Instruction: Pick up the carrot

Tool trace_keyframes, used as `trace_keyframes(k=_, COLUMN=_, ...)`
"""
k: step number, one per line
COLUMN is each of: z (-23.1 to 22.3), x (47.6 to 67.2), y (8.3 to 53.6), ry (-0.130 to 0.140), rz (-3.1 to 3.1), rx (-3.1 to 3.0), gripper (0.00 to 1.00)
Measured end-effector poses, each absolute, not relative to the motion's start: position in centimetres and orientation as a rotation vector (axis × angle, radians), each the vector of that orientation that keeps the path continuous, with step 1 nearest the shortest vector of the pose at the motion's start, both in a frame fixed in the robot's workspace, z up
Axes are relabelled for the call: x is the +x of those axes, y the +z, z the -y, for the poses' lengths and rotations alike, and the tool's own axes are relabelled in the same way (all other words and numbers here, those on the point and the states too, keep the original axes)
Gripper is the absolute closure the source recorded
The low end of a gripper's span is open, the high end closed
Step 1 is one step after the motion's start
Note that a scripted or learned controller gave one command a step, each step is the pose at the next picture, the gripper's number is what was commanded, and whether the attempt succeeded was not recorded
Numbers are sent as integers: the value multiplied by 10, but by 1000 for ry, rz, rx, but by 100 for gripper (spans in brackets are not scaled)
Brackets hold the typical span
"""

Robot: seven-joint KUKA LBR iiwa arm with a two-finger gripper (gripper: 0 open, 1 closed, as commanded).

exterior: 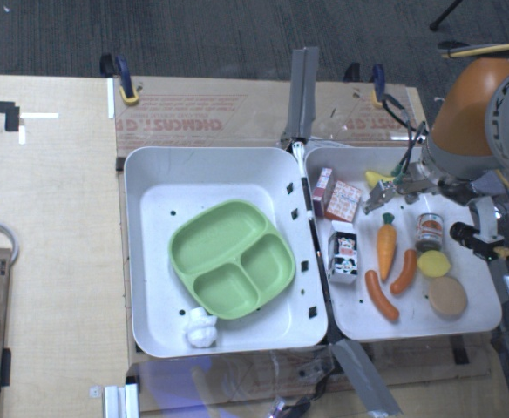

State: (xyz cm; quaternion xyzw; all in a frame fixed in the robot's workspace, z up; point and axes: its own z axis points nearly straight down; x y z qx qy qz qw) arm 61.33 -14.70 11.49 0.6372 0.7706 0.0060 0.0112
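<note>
Gripper (383, 200) hovering over right bin (490, 320), fingers apart & nothing between them, tips just above-left of carrot's green top. Near to far in that bin: sausage (382, 296) at front, tan disc (447, 298) to its right, yellow round piece (433, 264), second sausage (403, 271), milk carton (344, 256) by the divider. Then carrot (386, 246) mid-bin, lying lengthwise, leaf end toward the back, just beside the second sausage. Beyond: can (429, 230), red-white box (343, 200). Left bin w/ green plate (232, 258). Probably light, stiff plastic, smooth & tapered, so likely slippery. Best pinched across the thick upper body, not the tip.
</note>
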Motion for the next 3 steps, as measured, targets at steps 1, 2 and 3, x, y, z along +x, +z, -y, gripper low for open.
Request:
trace_keyframes(k=1, z=149, x=564, y=91, ry=0, rz=-2755, rx=1514, gripper=0)
trace_keyframes(k=2, z=150, x=565, y=101, ry=1, rz=-2751, rx=1518, gripper=100)
trace_keyframes(k=3, z=91, x=541, y=206, ry=0, rz=-2719, rx=1571, gripper=100)
